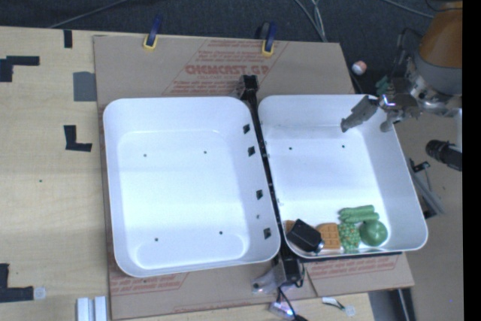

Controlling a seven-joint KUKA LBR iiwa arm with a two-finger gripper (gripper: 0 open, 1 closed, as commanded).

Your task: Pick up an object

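- Red lettering is printed on the cardboard sheet (pixel 225 64) under the bins; it cannot be read with certainty.
- The left bin (pixel 120 162) is best ignored.
- The pickable objects are clustered in the near corner of the right bin (pixel 391 162): a black object (pixel 304 236), an orange piece (pixel 328 234), a green corn-like piece (pixel 350 236), a green bean-like piece (pixel 358 213) and a green ball (pixel 373 232).
- The ball, at the cluster's outer end, is judged the easiest target, approached from straight above.
- The gripper (pixel 361 115) hangs over the far right rim, well apart from the cluster; whether it is released or clenched cannot be told.
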